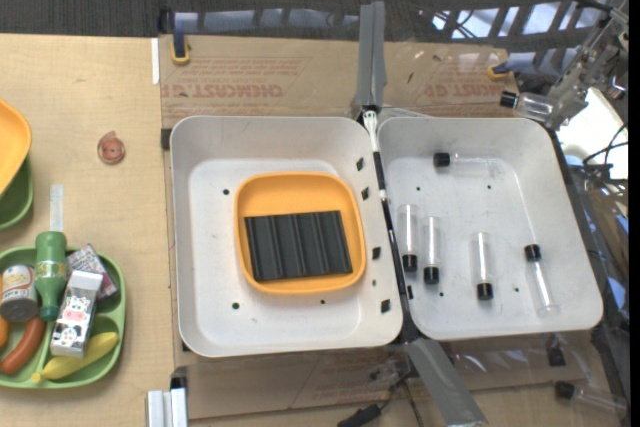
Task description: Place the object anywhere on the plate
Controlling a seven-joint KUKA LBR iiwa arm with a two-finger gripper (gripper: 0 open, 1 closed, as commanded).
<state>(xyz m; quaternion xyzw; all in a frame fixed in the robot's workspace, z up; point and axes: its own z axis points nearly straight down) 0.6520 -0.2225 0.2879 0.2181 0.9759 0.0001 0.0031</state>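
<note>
Green tray (117, 335) of toy food (50, 280) sits at the desk's (100, 205) near left corner. Well to its right, the left bin (200, 215) holds an orange plate (300, 187), and a dark ribbed block (302, 247) lies flat on the plate, covering most of it. The right bin (560, 215) holds five clear tubes (483, 265) with black caps. Four lie roughly parallel towards the near side and one lies crosswise near the far wall. All are well apart from the plate. At the far right corner of that bin the end effector (577, 87) hangs above the rim. Another tube (533, 102) shows just beside it. Whether the end effector is open, closed, or gripping that tube cannot be told.
</note>
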